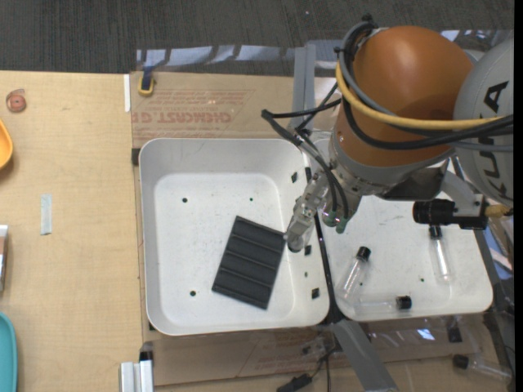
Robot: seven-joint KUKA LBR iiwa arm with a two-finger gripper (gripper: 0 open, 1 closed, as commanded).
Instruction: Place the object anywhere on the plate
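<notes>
1. White plastic, shallow and round-cornered: two bins side by side. The left bin holds a dark ribbed plate, rectangular, lying flat and turned at a slant, right of the bin's centre.
2. The right bin holds three clear tubes with black caps: one tube near its left wall, a second tube upright in the frame further right, a third tube lying along the front wall.
3. The gripper hangs over the left bin's right side, its tip just beside the plate's upper right corner. Whether it is open or closed cannot be told; nothing is seen held.
4. The arm's orange band and grey wrist cover the rear of the right bin and part of the shared wall.
5. Brown cardboard with red print lies behind the left bin; a pale wooden table stands to the left.
</notes>
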